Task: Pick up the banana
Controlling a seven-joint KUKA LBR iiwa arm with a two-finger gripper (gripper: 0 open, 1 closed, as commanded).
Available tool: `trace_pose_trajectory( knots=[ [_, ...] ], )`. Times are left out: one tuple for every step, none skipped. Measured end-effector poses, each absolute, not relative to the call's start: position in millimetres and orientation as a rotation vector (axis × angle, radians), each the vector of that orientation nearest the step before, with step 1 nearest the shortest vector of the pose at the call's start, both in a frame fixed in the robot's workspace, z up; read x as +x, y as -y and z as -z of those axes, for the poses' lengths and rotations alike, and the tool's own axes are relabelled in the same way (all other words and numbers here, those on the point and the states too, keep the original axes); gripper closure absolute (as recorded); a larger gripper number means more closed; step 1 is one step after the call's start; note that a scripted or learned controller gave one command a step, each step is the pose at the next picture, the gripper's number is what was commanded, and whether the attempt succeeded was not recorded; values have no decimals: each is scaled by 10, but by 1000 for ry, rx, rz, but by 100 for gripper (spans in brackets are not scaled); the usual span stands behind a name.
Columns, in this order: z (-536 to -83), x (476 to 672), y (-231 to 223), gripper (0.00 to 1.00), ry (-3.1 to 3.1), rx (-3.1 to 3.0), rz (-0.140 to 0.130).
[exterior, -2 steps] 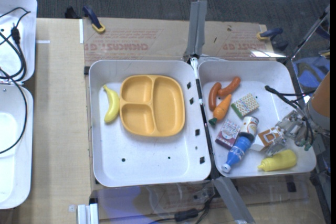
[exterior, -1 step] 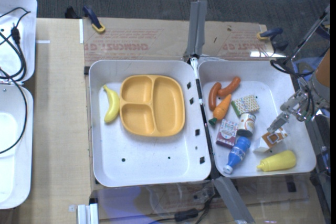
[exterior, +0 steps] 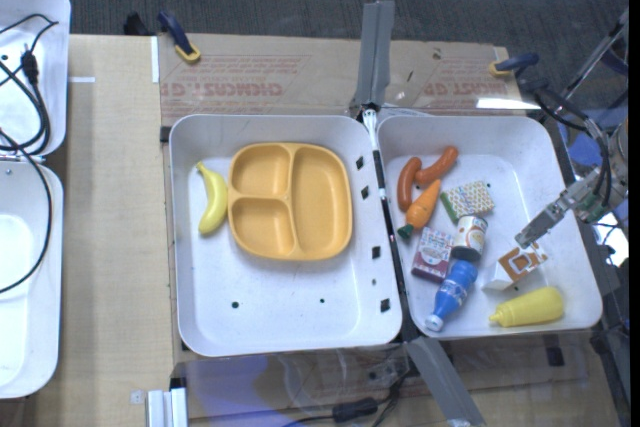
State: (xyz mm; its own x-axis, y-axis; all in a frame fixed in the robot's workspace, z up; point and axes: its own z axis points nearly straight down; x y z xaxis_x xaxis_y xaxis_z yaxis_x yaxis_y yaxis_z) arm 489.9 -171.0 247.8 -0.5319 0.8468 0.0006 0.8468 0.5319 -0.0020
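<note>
Camera view: looks down at a slant on two white bins side by side on the counter (exterior: 110,215).
Tool (exterior: 527,237): reaches in from the right, low over the right bin (exterior: 545,150), near its right wall; tips just above a small orange-and-white carton (exterior: 522,264); grip state cannot be told at this size.
Nothing seen held: no object visible between the tips.
Nearest things: yellow squeeze bottle (exterior: 527,308) lying on its side in the lower right corner, just below the carton.
Middle of right bin: blue bottle (exterior: 452,293) lying slantwise with its cap toward the lower left, a small can (exterior: 470,234) at its upper end, a red-and-white box (exterior: 433,253) just left of it.
Upper part of right bin: green-speckled packet (exterior: 468,200), a carrot (exterior: 423,205) pointing down-left, two sausages (exterior: 424,171) beside it, one upright-looking, one slanted.
Divider: two bin walls meet at the centre, with a grey post (exterior: 375,55) rising behind them.
Left bin (exterior: 270,315): holds a yellow three-part tray (exterior: 292,201) in its upper middle.
Banana (exterior: 212,199): lying in the left bin, just left of the tray, near the bin's left wall, curved, well apart from the tool.
Behind the bins: cardboard sheet (exterior: 300,75) with clamps (exterior: 178,37) at both ends.
Far left: white tubs (exterior: 25,215) with black cables.
</note>
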Motion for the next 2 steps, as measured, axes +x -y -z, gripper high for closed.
trace_pose_trajectory(
  knots=[
    [-1683,4776,2183,0,2636,-1702,-3],
    [-1089,4807,2217,0,2723,-1570,7]
  ],
)
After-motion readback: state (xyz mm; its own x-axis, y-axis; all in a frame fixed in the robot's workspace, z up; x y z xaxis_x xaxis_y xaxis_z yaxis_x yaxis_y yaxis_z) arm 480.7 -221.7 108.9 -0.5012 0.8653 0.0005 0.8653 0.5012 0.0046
